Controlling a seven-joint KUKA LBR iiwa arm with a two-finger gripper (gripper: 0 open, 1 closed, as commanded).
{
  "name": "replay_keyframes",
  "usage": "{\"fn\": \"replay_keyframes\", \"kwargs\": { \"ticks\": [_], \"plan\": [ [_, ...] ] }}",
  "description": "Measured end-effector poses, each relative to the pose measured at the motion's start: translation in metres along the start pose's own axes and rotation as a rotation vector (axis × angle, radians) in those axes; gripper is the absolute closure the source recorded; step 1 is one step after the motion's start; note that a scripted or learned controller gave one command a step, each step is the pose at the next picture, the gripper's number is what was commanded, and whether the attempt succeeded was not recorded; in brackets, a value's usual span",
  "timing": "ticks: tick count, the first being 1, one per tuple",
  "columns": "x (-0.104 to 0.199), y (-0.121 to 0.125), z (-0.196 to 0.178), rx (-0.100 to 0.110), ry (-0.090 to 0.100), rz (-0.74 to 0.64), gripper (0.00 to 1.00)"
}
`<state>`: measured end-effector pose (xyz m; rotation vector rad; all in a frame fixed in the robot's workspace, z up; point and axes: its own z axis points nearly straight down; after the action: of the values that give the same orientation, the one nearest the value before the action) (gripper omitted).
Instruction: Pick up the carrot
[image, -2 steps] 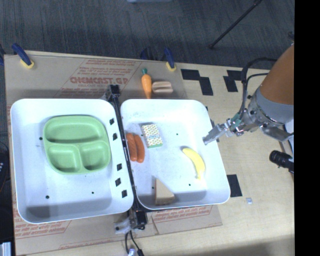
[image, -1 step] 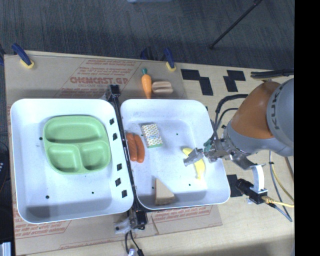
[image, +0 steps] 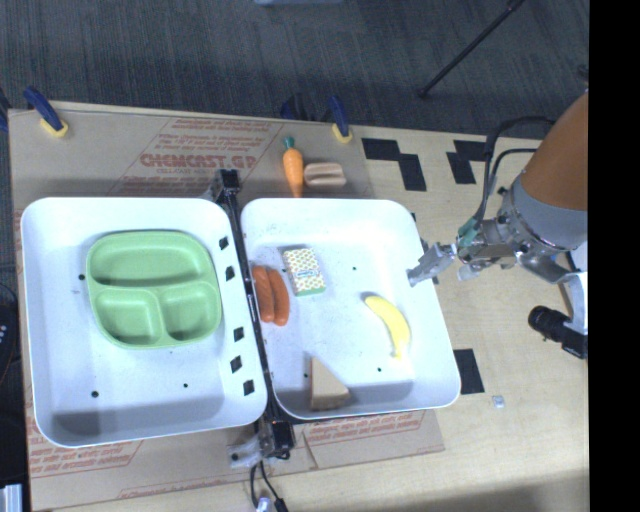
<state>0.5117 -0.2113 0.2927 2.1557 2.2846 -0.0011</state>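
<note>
One desk (image: 500, 420) carries two white bins: the left bin (image: 50, 330) holds one green divided tray (image: 153, 286); the right bin (image: 430, 340) holds one banana (image: 389, 322), one pair of sausages (image: 271, 294), one tan wedge (image: 325, 384) and one small patterned packet (image: 303, 271). Beyond the bins on the desk lie one bun (image: 324, 176) and, just beside it, the one carrot (image: 292, 168). The pincer (image: 425, 266) hovers at the right bin's right rim, gripping nothing; how far it is parted I cannot tell.

Glossy bins (image: 420, 300) — plastic, apparently.
</note>
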Motion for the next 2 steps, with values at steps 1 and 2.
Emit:
{"fn": "replay_keyframes", "kwargs": {
  "ticks": [1,2],
  "plan": [
    [0.002,-0.028,0.106,0.005,0.003,0.081,0.00],
    [0.002,0.020,0.153,0.002,0.002,-0.020,0.00]
  ]
}}
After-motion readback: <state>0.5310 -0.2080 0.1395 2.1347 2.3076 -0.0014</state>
